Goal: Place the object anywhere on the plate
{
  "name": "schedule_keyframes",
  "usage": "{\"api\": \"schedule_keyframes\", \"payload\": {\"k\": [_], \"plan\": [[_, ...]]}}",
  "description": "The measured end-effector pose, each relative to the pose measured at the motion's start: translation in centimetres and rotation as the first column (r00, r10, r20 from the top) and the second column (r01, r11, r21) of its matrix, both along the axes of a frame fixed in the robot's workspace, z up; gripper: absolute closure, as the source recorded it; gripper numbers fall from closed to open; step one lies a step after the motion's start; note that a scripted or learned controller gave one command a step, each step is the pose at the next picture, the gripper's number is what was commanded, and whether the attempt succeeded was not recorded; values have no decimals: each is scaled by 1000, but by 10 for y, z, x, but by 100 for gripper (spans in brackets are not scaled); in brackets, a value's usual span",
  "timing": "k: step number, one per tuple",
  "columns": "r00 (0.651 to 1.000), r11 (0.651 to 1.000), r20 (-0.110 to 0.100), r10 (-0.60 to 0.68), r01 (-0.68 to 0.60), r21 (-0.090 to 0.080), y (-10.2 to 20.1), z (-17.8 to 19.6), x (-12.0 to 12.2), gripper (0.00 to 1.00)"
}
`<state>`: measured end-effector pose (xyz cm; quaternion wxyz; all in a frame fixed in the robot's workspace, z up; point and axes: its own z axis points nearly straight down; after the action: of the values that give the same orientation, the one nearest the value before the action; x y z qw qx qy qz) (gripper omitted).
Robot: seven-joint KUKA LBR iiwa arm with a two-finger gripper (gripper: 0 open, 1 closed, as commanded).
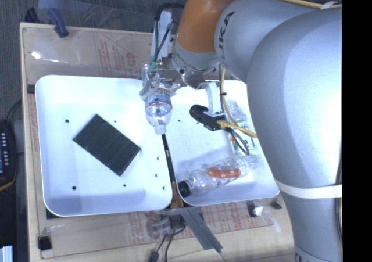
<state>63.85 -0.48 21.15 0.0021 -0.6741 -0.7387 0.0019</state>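
Note:
A small clear plastic bottle [158, 111] with a blue label hangs upright over the seam between the two bins. My gripper [153, 82] is shut on its upper end, with the bottle's body showing below the fingers. The plate [107, 143] is a dark grey flat rectangle lying at a slant in the middle of the left bin [52, 89], down and to the left of the held bottle. The grey arm with its orange band [200, 20] reaches in from the right and hides much of the right bin.
A second clear bottle [216, 173] with a black cap and an orange piece inside lies along the front of the right bin [264, 188]. A black fitting [202, 114] and yellow cables hang from the arm over that bin. Crumpled clear plastic [235, 110] lies behind them.

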Motion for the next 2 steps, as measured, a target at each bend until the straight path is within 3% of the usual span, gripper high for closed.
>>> {"api": "schedule_keyframes", "payload": {"k": [1, 2], "plan": [[969, 969, 1, 245, -245, 1, 34, -20, -13, 100], [949, 949, 1, 316, -316, 1, 15, -20, -34, 100]]}}
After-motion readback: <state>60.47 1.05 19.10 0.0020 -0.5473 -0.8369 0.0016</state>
